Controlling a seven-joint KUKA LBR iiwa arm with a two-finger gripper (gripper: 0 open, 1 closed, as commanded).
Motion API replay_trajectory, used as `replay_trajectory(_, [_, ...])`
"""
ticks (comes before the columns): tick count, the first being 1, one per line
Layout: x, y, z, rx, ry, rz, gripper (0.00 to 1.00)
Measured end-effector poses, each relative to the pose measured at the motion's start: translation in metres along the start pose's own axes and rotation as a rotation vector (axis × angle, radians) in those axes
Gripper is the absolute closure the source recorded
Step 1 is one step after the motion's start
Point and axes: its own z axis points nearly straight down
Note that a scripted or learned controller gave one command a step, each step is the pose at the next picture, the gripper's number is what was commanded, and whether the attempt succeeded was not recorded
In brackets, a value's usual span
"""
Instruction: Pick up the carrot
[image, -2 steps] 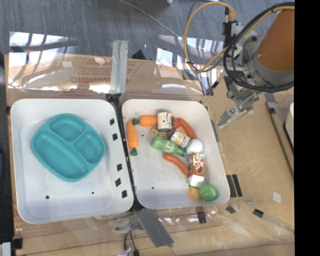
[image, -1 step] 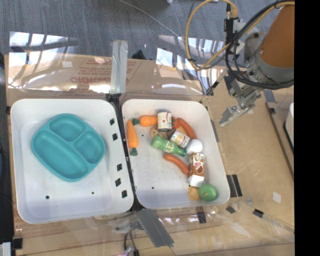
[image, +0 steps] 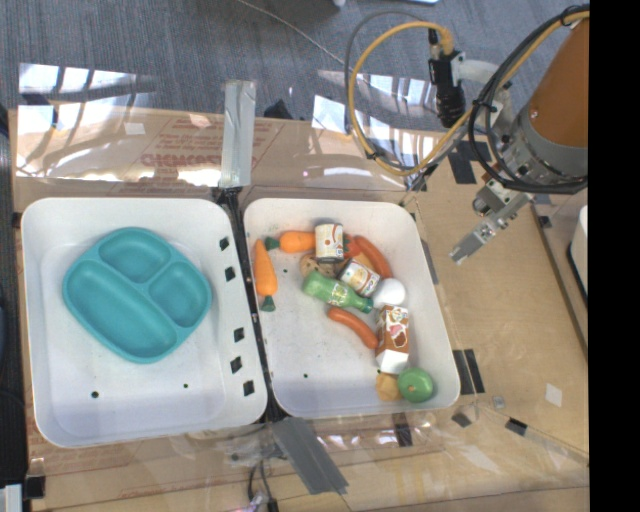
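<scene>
The carrot (image: 263, 270) is a long orange piece with a green end. It lies along the left wall of the right bin (image: 300, 385), pointing toward the front. A shorter orange vegetable (image: 296, 241) lies just behind it. The gripper (image: 482, 230) hangs off the grey wrist at the upper right. It is over the bare bench outside the right bin's far right corner, well away from the carrot. Nothing shows in it.
Crowded in the right bin are a can (image: 329, 241), a green bottle (image: 335, 292), two red sausages (image: 352, 325), a white egg (image: 391, 292), a carton (image: 394, 338) and a green apple (image: 417, 384). A teal divided plate (image: 137, 292) lies in the left bin (image: 60, 410). Yellow and black cables (image: 400, 90) loop behind.
</scene>
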Motion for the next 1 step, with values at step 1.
replay_trajectory(1, [-0.0115,0.0142,0.0128,0.003,0.003,-0.575,1.00])
